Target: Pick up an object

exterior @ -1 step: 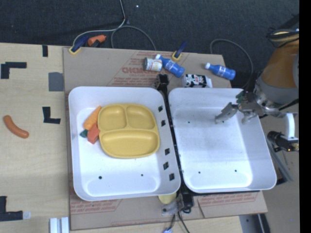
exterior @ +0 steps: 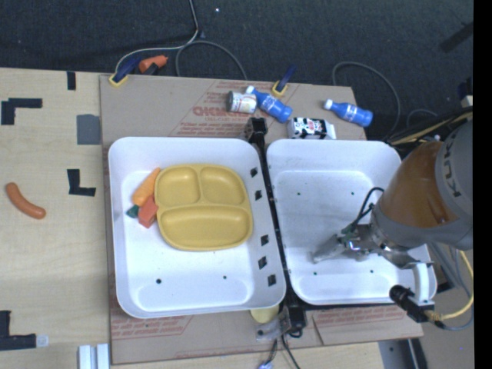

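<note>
Yellow divided plate (exterior: 204, 206): one, in left bin (exterior: 192, 287); white bins: two; end effector (exterior: 327, 252) in right bin (exterior: 315, 187), aperture unclear.

The arm (exterior: 455, 167) is bulky and rounded, with a smooth grey shell. A broad orange band (exterior: 419, 187) wraps it above the wrist and looks dull and brownish in the shade. The wrist (exterior: 407, 233) below the band is grey again, a shade darker along its near edge. A thin black cable (exterior: 372, 200) makes a loop at the wrist's left side. The gripper (exterior: 321, 254) is slim, silvery metal, tapering toward its tip, with small dark fittings at its base.
</note>
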`<state>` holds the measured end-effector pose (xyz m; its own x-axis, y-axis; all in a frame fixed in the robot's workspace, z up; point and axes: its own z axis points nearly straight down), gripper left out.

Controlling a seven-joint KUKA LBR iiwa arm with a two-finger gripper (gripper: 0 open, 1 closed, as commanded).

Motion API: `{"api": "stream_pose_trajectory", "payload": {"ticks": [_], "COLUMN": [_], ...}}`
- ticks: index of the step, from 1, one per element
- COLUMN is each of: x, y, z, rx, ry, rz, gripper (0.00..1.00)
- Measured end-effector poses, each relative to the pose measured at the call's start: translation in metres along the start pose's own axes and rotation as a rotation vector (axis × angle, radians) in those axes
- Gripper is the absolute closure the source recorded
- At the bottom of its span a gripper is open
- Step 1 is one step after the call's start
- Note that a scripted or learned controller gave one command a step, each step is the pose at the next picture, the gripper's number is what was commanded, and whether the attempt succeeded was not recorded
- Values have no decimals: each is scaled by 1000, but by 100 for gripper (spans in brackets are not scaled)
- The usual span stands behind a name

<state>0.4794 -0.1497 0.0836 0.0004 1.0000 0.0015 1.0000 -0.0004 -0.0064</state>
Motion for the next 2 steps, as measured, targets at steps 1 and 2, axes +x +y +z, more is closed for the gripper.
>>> {"api": "stream_pose_trajectory", "payload": {"ticks": [1, 2], "x": [-77, 17], "y": [28, 28], "z": [-89, 1], "rx": [-12, -9], "ry": [-7, -5], "rz": [2, -6], "gripper": [0, 0]}}
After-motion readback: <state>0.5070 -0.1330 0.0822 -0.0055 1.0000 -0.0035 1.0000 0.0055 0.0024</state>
